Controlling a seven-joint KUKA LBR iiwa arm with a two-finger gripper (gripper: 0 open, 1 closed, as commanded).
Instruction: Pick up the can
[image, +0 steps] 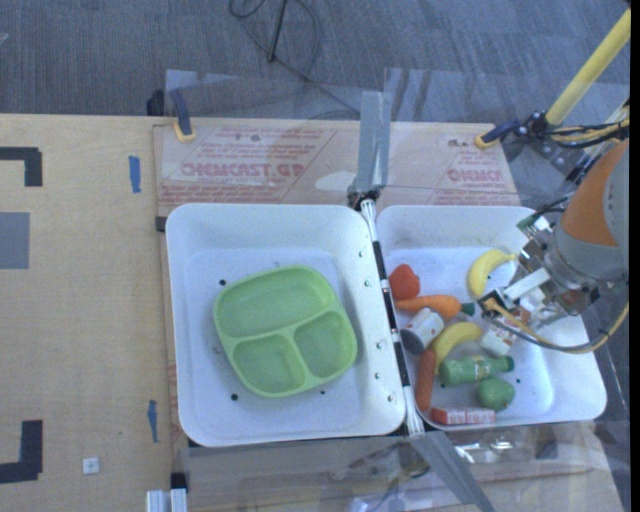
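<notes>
Over the right bin (590, 395), the gripper (510, 300), its state unreadable, could snag a banana (490, 268) instead of the can (424, 325).

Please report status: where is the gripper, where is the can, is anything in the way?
Gripper over right bin, nothing visibly held. Can lying at the bin's near edge, untouched. Green bottle and bananas between them.

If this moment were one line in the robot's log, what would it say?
task: pick up can | tool: over right bin | can: left of tool, apart | left bin: green plate
</notes>
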